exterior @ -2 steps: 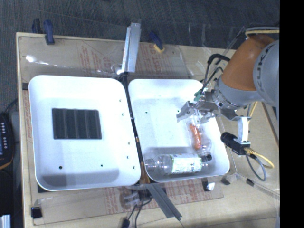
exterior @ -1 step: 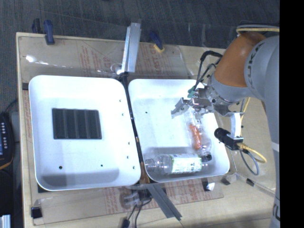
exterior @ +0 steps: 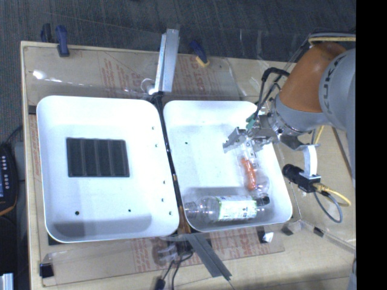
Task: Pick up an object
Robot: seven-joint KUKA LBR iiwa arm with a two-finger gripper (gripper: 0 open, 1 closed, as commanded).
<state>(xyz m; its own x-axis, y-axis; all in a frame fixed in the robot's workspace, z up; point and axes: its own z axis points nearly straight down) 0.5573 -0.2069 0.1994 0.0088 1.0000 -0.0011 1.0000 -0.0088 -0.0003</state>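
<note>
— Where's the claw (exterior: 245,139)?
— Over the right bin (exterior: 199,122), fingers apart, gripping nothing.
— And the objects?
— The orange tube (exterior: 248,171) lies just below it; the clear bottle (exterior: 227,208) along the bin's near wall.

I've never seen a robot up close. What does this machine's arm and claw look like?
The arm is thick and rounded, grey with a broad orange band above the wrist. Black cables loop along it. Its claw is a small cluster of grey metal parts.

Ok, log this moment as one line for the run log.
arm: over right bin | gripper: above orange item | clear bottle: lying along near wall | left bin: dark slatted block | pick: not confirmed
</note>
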